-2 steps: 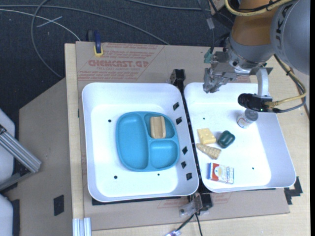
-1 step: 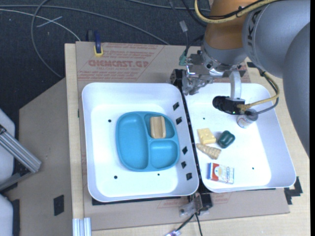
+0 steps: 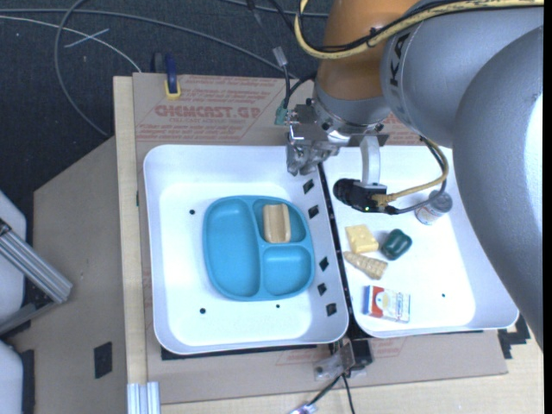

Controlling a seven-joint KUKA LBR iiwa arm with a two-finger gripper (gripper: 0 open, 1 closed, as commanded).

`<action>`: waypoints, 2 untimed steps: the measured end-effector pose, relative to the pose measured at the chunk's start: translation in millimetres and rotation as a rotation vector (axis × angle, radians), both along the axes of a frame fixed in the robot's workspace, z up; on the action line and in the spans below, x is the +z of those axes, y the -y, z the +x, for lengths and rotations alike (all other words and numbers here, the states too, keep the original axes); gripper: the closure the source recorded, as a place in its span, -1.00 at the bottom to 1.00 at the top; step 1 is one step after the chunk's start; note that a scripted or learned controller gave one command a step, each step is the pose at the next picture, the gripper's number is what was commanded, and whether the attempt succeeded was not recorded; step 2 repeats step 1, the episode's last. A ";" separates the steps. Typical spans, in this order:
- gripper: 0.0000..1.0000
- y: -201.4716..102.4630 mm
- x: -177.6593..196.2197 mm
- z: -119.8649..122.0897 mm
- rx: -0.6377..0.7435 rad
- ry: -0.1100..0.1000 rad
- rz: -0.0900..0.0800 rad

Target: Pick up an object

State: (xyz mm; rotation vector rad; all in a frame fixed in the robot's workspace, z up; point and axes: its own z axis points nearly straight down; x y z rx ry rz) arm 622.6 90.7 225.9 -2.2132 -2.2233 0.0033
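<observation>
Arm: grey, with an orange band above the wrist; in from the right, over the far side of both bins.
Cardboard sheet: flat under the bins, red print along the far strip.
Left bin: white, shallow, with the blue tray inside.
Right bin: white, shallow, touching the left bin along a shared ridge; four small loose things in its left half.
Blue tray: three compartments, near the middle of the left bin.
Gripper: at the far end of the ridge between the bins, just inside the left bin's far right corner; open or closed cannot be told from this angle; nothing seen in its grasp.
Packet: red, white and blue, flat, nearest the right bin's front edge.
Tan wedge: between packet and yellow block, touching the block or nearly so.
Tan block: in the tray's far right compartment, lengthwise.
Yellow block: pale, just left of the green piece.
Green piece: dark, rounded.
Clamp: blue and yellow, on the sheet's far left edge.
</observation>
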 end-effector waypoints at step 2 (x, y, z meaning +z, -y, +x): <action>-1.00 2.9 1.1 0.6 -0.004 0.002 -0.001</action>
